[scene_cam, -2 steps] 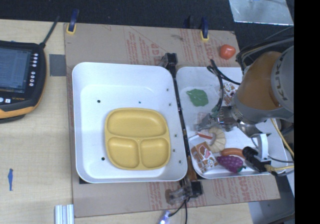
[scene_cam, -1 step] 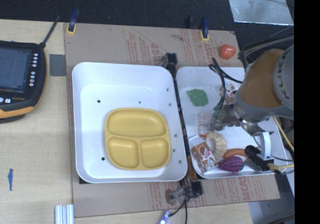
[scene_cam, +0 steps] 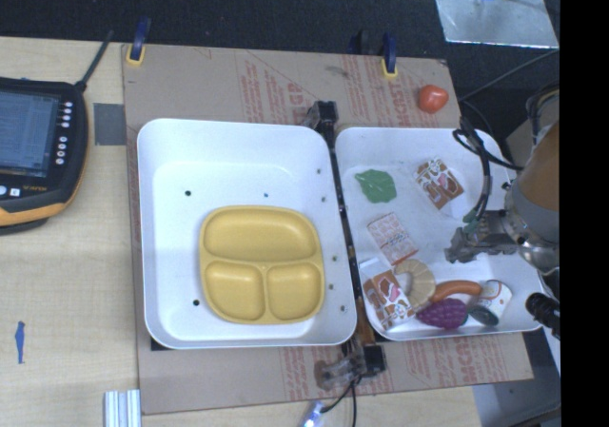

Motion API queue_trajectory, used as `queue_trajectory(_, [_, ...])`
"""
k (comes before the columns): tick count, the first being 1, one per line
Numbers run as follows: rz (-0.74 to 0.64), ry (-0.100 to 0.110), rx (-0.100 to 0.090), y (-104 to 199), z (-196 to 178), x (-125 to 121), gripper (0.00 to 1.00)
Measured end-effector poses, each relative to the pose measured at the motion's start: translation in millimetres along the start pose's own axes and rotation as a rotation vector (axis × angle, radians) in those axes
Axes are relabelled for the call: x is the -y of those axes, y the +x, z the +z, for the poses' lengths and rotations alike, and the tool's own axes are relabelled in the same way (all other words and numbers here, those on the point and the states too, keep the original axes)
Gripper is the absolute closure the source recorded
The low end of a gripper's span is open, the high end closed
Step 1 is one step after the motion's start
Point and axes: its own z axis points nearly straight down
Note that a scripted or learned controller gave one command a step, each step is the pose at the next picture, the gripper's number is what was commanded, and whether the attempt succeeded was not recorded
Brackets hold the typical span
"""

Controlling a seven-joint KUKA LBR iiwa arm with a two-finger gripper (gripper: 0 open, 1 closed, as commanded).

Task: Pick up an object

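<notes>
Light wood counter (scene_cam: pixel 67 320) with a brown cardboard sheet (scene_cam: pixel 257 83) laid over it, held at the far edge by blue and yellow clamps (scene_cam: pixel 139 40). Dark carpet beyond the far edge. Orange-trimmed teach pendant (scene_cam: pixel 33 154) sits at the counter's left edge. Small red ball (scene_cam: pixel 433 98) rests on the cardboard near the far right corner, outside both bins.

Left bin (scene_cam: pixel 166 178): one yellow three-compartment tray (scene_cam: pixel 262 263), flat, toward the near side.

Right bin (scene_cam: pixel 362 145): pickable items are small and mixed. Green soft piece (scene_cam: pixel 377 185) at the far left, printed red-and-white packet (scene_cam: pixel 440 184) toward the far side, another packet (scene_cam: pixel 391 236) mid-bin, a third packet (scene_cam: pixel 388 296) at the near left corner with a tan ring (scene_cam: pixel 416 278) touching it. Purple grape-like piece (scene_cam: pixel 445 313) and an orange sausage shape (scene_cam: pixel 455 290) lie along the near edge.

Claw (scene_cam: pixel 473 242) is low over the right side of the right bin, beside the arm (scene_cam: pixel 538 178). Nothing visibly gripped; finger state unclear, cannot tell.
</notes>
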Motion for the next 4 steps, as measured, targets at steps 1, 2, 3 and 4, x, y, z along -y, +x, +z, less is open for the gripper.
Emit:
queue_trajectory(1, [-0.002,-0.002,-0.001,29.2,-56.6,-94.9,1.0])
queue_trajectory(2, [-0.001,0.003,0.0,-4.0,4.8,-88.6,1.0])
queue_trajectory(3, [-0.004,0.002,0.0,56.5,-26.8,-36.0,1.0])
queue_trajectory(4, [-0.003,0.002,0.0,56.1,-26.7,-35.8,0.0])
